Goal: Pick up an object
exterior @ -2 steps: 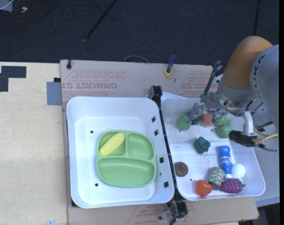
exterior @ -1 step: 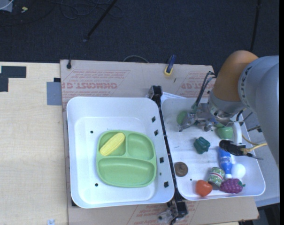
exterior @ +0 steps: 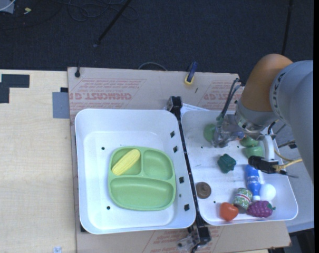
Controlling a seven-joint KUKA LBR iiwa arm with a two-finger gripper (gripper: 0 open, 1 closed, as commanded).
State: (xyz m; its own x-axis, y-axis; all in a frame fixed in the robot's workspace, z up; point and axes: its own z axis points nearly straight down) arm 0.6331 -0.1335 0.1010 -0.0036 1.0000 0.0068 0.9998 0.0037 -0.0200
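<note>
My gripper (exterior: 221, 138) is low in the right bin (exterior: 212, 223), at its far side, under the grey arm with the orange band. It is right next to a light green object (exterior: 209, 132), which it partly hides; whether it touches that object I cannot make out. A dark green toy (exterior: 226, 163) lies just in front of the gripper, apart from it. Another green piece (exterior: 253, 151) sits to the gripper's right, partly under the arm.
The right bin's near side holds a blue bottle (exterior: 252, 177), a white ball (exterior: 268, 192), a small can (exterior: 242, 197), purple grapes (exterior: 260, 209), a red tomato (exterior: 229, 211) and a brown disc (exterior: 203, 190). In the left bin, a green divided plate (exterior: 143, 191) carries a corn cob (exterior: 125, 161).
</note>
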